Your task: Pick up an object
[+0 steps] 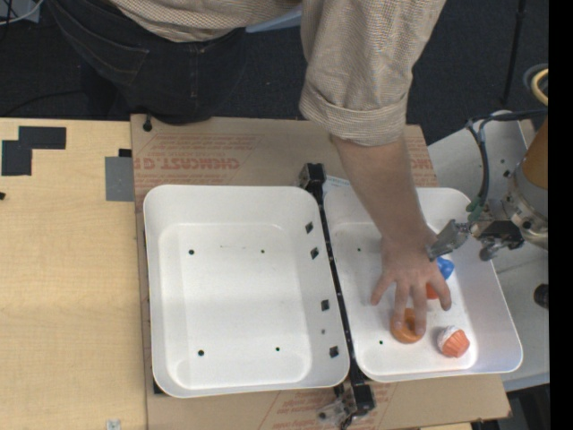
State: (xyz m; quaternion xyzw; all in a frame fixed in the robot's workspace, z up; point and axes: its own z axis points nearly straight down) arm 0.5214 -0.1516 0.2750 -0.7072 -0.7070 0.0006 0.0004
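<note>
The right bin holds several small objects. An orange round piece lies under the fingertips of a person's hand that reaches down into the bin. To its right lies an orange and white piece. A blue piece peeks out beside the hand, just below my gripper. The gripper hangs over the bin's right side, open, its two fingers spread with nothing between them.
The person's forearm crosses the right bin from the back, and their body stands behind the bench. The left bin lies beside it, past a black divider. Cables and the arm's wrist crowd the right edge.
</note>
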